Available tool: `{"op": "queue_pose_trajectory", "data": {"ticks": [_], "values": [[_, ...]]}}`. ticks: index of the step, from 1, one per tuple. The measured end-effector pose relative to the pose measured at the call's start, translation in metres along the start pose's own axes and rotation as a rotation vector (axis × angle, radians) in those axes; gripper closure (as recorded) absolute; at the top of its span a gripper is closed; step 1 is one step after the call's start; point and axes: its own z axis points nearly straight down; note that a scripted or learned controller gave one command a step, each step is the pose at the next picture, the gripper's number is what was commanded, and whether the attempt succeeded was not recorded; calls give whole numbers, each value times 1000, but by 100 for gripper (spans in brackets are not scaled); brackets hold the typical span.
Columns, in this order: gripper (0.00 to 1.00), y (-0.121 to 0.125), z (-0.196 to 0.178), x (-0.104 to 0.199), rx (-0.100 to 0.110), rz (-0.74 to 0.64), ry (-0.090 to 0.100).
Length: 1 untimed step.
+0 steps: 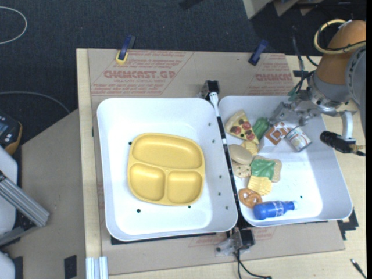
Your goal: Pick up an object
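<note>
Showing "CHEMCAST GP" in red print, the cardboard (145,71) underlies both bins; the gripper's (290,114) finger state is unclear.

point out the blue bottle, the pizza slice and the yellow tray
blue bottle (273,209), camera view, middle of its body, lying in the right bin
pizza slice (240,125), camera view, centre of its topped face
yellow tray (166,168), camera view, divider between its compartments, in the left bin
</note>
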Motion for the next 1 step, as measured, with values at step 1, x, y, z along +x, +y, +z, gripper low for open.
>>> {"op": "queue_pose_trajectory", "data": {"ticks": [1], "values": [[100, 2, -14, -1, -7, -1, -5]]}}
